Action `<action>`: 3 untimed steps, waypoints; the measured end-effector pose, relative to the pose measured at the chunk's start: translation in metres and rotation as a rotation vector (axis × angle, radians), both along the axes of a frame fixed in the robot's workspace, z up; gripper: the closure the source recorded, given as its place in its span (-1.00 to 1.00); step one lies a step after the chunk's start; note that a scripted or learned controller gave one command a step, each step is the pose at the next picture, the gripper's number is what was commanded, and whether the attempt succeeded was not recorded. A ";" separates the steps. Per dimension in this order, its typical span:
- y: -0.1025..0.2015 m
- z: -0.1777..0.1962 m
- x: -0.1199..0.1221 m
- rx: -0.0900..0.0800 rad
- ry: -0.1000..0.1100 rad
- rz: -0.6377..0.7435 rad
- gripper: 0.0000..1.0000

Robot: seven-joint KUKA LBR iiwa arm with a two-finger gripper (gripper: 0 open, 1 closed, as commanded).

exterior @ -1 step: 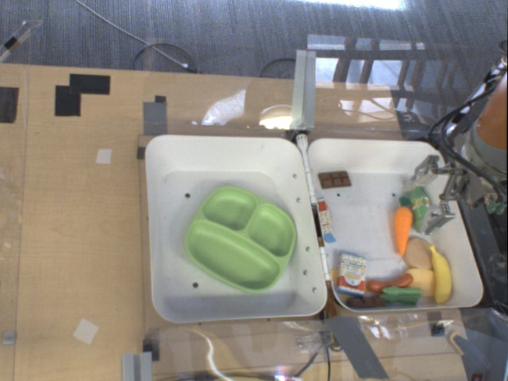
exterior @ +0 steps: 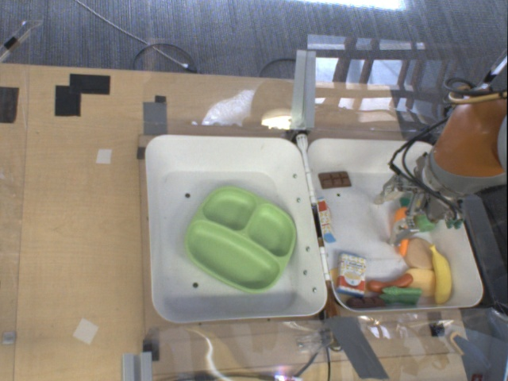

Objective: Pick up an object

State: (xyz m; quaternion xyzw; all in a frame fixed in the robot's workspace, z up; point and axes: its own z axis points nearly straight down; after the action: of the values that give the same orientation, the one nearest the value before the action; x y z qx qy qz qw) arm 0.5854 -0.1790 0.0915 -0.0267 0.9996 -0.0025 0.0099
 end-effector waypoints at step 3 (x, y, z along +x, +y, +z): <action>-0.026 0.003 -0.066 0.000 0.012 0.277 -1.00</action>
State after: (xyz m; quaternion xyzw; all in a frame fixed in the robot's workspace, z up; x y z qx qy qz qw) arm 0.5192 -0.2051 0.0948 -0.1644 0.9864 -0.0009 0.0039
